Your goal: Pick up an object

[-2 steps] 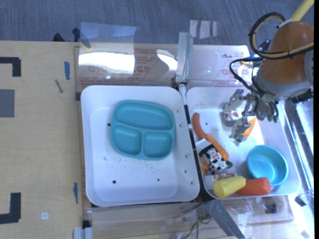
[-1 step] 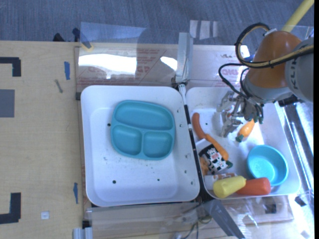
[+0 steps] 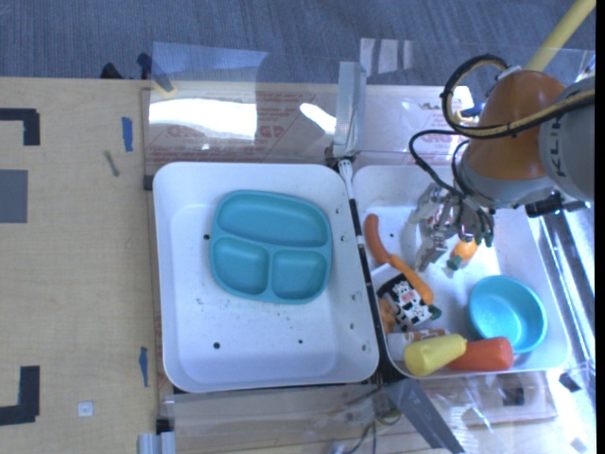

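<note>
1. Right bin (image 3: 558, 348): gripper (image 3: 442, 239) low among clutter; jaws' state unclear, cannot tell.
2. Nearby: orange carrot-like strip (image 3: 389, 252), glossy blue bowl (image 3: 508, 312), cow-print toy (image 3: 405, 303), yellow-red plastic piece (image 3: 458, 352).
3. Left bin (image 3: 180, 339): smooth teal divided plate (image 3: 270, 246).

Two white bins (image 3: 180, 348), wooden bench (image 3: 66, 282), blue tape marks (image 3: 127, 132)

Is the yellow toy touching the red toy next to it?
Touching. In the camera view, the yellow rounded toy lies end to end against the red-orange rounded toy at the near edge of the right white bin, with no gap between them.
</note>
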Controlling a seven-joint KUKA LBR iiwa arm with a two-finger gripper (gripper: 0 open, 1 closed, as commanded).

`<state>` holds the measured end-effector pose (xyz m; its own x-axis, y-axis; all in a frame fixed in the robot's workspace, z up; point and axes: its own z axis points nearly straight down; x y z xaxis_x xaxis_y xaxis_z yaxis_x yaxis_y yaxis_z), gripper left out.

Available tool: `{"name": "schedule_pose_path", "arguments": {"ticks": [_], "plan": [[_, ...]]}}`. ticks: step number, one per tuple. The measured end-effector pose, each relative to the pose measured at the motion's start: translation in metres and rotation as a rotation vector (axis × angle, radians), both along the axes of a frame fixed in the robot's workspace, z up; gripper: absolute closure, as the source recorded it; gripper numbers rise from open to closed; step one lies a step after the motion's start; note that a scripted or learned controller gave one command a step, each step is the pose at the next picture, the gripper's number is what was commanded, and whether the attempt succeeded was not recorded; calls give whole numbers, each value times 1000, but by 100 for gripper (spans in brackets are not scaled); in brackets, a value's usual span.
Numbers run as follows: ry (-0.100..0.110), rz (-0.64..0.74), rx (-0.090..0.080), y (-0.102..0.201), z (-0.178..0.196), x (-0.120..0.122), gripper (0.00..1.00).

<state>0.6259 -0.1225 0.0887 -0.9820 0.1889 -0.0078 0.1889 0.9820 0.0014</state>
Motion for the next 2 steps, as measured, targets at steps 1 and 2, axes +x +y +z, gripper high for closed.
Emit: {"name": "schedule_pose_path", "arguments": {"ticks": [1, 2], "plan": [[-2, -108, 0, -17, 0, -32, 0], [-5, -268, -1, -12, 1, -46, 0]]}}
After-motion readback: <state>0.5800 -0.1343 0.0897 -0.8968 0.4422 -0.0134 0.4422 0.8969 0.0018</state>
